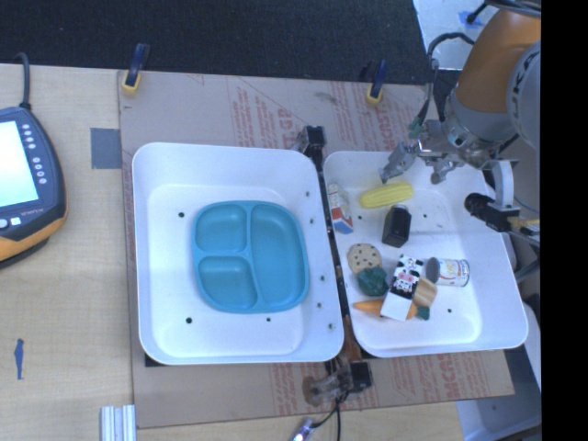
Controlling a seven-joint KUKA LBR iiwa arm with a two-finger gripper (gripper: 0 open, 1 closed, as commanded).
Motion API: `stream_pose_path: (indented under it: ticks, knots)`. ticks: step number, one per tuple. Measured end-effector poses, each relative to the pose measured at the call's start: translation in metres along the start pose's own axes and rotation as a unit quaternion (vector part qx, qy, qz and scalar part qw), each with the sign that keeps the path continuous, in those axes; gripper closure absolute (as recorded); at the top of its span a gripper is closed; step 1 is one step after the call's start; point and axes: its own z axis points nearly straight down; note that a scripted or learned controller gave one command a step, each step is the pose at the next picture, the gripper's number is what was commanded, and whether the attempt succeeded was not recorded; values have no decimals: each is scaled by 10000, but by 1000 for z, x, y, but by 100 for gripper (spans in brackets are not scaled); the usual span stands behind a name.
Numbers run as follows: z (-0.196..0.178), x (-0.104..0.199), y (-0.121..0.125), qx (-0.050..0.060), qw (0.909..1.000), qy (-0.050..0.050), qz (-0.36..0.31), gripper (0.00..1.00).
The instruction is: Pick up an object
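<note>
Yellow corn (386,194) lies near the back of the right bin (496,324), just below the tool (418,162), whose fingers are spread open and grip nothing. In front of the corn sit a black block (396,226), cookie (364,256), can (452,271) and carton (404,288). A blue tray (250,255) fills the left bin (165,177).

divided tray (250,255) in left bin (156,246); toys fill right bin (496,324).
</note>
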Motion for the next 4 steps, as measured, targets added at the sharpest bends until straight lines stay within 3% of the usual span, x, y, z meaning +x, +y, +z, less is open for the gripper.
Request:
stream_pose_path:
  ticks: [1,2,3,4]
  knots:
    - [74,10,-19,23,10000,-5,-11,0]
    - [25,-24,0,0,10000,-1,6,0]
    - [78,-9,-26,20,10000,-5,4,0]
    - [78,24,-4,26,10000,-5,-11,0]
